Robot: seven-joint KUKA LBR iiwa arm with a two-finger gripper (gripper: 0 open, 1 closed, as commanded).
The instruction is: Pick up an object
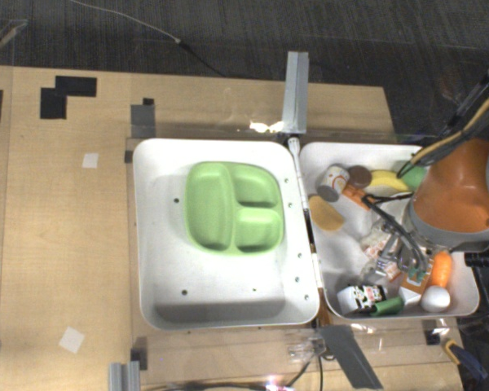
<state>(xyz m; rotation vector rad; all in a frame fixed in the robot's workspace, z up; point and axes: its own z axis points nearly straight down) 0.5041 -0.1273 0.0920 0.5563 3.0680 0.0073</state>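
Observation:
My gripper hangs low in the right bin, below the orange band of the arm. It is over a clutter of small items near the bin's middle. Around it lie a tan wooden piece, a white can, a brown disc, a yellow banana, an orange carrot, a white egg, a black-and-white object and a green marker. I see nothing clearly held.
The left bin holds a green divided plate. A metal post stands behind the wall between the bins. The arm's body hides the right bin's far right side. Wooden bench surface lies to the left.

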